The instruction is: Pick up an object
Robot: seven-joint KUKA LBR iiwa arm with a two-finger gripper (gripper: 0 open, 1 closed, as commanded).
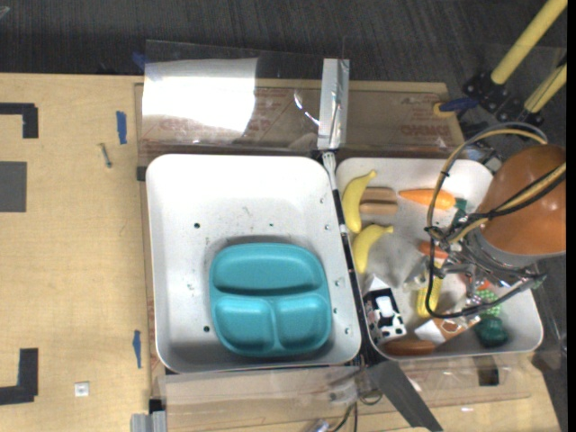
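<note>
The right bin (396, 166) holds several toy items. Two yellow bananas (354, 196) (365, 241) lie along its left wall. A brown bun (380, 203) and an orange carrot (417, 198) sit at its far side. A black-and-white object (387, 314), a flat brown piece (410, 346) and a dark green object (491, 332) lie near the front wall. My gripper (450, 282) hangs low over the right half of this bin, below the orange wrist band (533, 203). Cables wrap around it and hide its tip.
The left bin (180, 180) holds a teal divided plate (268, 298) in its front half. A clear plastic sheet (202, 106) and a metal post (334, 102) stand behind the bins. Yellow bars (535, 25) cross the upper right corner.
</note>
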